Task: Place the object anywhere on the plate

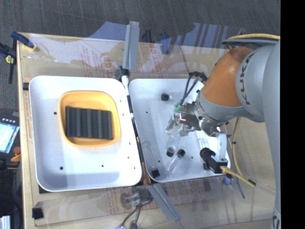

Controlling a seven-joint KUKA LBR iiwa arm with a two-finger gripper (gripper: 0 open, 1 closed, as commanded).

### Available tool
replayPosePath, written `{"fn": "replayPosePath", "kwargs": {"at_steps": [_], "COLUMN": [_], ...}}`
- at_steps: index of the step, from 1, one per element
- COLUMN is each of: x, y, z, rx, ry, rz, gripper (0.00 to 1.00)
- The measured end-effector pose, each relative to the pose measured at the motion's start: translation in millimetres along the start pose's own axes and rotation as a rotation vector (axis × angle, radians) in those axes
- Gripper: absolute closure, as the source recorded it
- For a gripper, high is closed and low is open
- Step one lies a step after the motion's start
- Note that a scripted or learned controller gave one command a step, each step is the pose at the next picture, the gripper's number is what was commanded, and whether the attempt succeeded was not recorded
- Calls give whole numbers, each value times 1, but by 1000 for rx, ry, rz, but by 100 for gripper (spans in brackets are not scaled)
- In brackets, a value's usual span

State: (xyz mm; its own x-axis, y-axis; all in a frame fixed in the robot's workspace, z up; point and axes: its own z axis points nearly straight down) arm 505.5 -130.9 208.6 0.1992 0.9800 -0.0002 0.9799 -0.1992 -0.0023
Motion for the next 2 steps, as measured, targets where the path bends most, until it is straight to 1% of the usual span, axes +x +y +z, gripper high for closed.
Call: {"fn": "replayPosePath", "kwargs": {"at_steps": [1, 2], "x": [42, 87], "y": [26, 49], "z": [-21, 5], "rx": [2, 2], "ry": [0, 0], "rz": [-115, -285], "gripper": [100, 100]}}
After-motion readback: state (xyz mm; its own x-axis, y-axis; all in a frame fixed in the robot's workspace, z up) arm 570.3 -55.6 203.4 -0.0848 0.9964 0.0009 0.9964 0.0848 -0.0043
